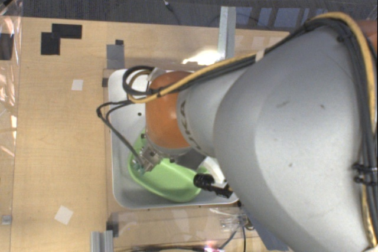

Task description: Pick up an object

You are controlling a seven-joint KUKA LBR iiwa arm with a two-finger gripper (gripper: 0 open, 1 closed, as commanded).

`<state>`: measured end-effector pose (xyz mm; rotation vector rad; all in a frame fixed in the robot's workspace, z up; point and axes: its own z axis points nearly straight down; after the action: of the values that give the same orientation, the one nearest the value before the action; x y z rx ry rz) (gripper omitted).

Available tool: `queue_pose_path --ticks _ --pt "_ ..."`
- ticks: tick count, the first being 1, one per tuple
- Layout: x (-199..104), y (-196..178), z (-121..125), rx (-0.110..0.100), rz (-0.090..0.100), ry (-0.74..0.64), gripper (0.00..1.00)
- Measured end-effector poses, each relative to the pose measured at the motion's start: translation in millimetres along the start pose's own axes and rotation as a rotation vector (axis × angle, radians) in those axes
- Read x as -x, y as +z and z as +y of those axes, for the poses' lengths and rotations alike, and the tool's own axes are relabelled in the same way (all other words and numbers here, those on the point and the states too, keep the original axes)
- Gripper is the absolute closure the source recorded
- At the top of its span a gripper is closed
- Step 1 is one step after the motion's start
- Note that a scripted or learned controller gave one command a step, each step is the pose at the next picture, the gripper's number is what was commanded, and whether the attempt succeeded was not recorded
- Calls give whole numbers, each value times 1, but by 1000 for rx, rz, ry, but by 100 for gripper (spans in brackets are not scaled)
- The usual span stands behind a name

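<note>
We see the grey arm point(283, 138) reach from the right over the white bin point(121, 186) on the surface point(53, 144). Our tool point(143, 161) sits low over a green object point(168, 180) in the bin's near part; we cannot tell its state.

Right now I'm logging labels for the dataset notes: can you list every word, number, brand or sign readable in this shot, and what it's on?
No readable text.
Black marks on the bench: plain shapes, no letters.
Pale squares on the bench: blank.
Arm and orange band: no label seen.
Green object in the bin: no print seen.
</note>
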<state>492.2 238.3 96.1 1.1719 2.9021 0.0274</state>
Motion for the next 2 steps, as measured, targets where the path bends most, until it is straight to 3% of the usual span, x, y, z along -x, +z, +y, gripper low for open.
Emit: queue_pose_path --ticks 1,2 --pt "16 -2 -9 14 -17 -803 100" --pt "7 -102 -6 -9 3 -463 100"
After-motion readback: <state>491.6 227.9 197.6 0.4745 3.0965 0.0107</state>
